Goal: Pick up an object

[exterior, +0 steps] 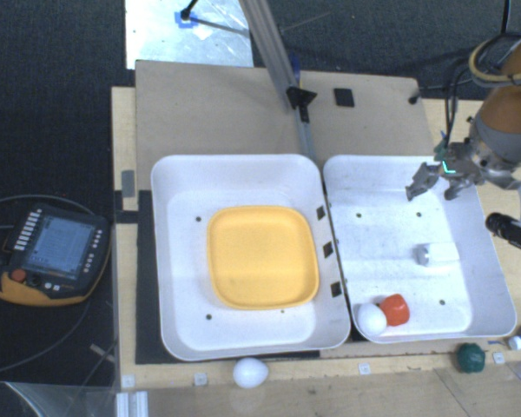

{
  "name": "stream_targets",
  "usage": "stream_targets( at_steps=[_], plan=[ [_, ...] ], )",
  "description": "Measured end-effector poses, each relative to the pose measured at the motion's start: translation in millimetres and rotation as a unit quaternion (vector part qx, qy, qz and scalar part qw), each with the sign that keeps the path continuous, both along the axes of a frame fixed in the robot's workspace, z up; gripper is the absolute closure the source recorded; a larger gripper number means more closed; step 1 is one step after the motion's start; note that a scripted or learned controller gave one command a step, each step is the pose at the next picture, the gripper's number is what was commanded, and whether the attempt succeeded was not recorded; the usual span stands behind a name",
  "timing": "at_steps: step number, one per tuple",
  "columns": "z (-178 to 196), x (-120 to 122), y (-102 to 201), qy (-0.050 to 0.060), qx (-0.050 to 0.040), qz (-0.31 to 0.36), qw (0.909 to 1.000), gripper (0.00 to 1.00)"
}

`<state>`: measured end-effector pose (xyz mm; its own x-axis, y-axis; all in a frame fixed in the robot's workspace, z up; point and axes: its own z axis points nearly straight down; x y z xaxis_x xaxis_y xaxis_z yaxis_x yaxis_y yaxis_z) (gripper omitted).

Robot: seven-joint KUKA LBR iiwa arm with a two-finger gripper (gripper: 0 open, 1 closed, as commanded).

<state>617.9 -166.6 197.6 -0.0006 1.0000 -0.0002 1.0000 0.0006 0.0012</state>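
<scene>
The gripper (436,183) hangs over the far right part of the right bin (486,259), its two dark fingers spread apart with nothing between them. From the jaws, the nearest candidate is a small grey object (422,254) lying on the bin floor, toward the near side of the bench and a touch left — well apart from the fingers, with open white floor all round it. It is too small to tell its shape or which way its long side runs. Farther on in the same direction, in the bin's near left corner, sit an orange-red piece (395,310) and a white ball (371,319), touching or nearly so, the ball pressed close to the bin wall. I would judge the grey object the easier pick: a short move toward the near side and then straight down, no wall nearby to foul the fingers. The corner pair looks harder — the rim and the two things crowding each other leave little room for a finger to slip in. Beyond the jaws to the left, the left bin (178,233) holds a yellow plate (262,255). Outside the bins, on the bench's near edge, lie a white egg-shaped thing (250,372) and a dark green ball (471,357).
</scene>
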Motion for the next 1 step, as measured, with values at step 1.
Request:
stream_targets(
  at_steps=[1],
  plan=[
    [0.0, 0.0, 0.0, 0.000, 0.0000, 0.000, 1.0000, 0.00]
  ],
)
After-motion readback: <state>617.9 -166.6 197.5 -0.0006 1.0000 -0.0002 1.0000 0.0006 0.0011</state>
